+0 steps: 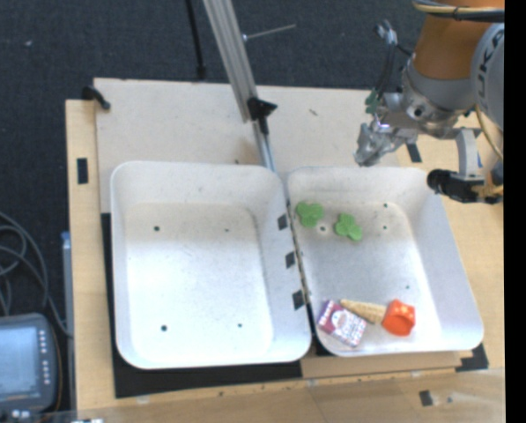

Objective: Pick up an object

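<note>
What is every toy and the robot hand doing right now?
gripper: hanging over the far rim of the right bin, touching no toy
green pieces: lying apart in the right bin
small packet: lying flat by the near rim
orange toy: lying beside a tan cone

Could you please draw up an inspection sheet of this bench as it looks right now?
Surface: wooden bench bearing two shallow white bins side by side, left bin and right bin.
Job's things: in the right bin, two green pieces near its far left; along its near edge a small purple-and-white packet, a tan cone and an orange-red piece, close together.
Clutter: nothing seen.
Grippers: pincer hangs above the right bin's far rim, nothing seen in it; finger state unclear.
Cables: grey cables on the floor at left.
Surroundings: dark carpet, slanted metal pole, screen device at lower left.
</note>
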`<state>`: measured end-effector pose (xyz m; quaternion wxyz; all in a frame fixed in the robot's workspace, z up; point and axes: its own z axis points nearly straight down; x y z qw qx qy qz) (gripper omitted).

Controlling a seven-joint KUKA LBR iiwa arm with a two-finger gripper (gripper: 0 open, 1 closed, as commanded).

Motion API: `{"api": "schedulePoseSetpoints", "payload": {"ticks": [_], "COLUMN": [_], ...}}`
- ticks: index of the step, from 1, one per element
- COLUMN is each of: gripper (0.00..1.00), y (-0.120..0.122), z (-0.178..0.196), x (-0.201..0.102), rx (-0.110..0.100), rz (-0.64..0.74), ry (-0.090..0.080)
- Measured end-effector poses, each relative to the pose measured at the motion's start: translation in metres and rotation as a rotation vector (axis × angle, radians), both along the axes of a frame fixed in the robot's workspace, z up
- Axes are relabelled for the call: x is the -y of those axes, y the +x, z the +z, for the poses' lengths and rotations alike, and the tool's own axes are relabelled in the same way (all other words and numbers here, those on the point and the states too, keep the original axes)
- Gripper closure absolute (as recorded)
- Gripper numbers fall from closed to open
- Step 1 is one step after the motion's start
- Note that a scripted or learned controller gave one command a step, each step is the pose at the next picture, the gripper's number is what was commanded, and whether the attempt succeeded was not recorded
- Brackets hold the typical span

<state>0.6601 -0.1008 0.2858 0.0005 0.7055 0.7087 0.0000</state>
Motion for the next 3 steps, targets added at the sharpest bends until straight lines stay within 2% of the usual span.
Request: {"api": "schedulePoseSetpoints", "payload": {"ticks": [1, 3], "gripper": [1.0, 1.0], "y": [0.002, -0.026], "z": [-0.015, -0.036], "x": [-0.048, -0.151], "rx": [-0.001, -0.002], "rz": [0.0, 0.002], "ry": [0.0, 0.001]}}
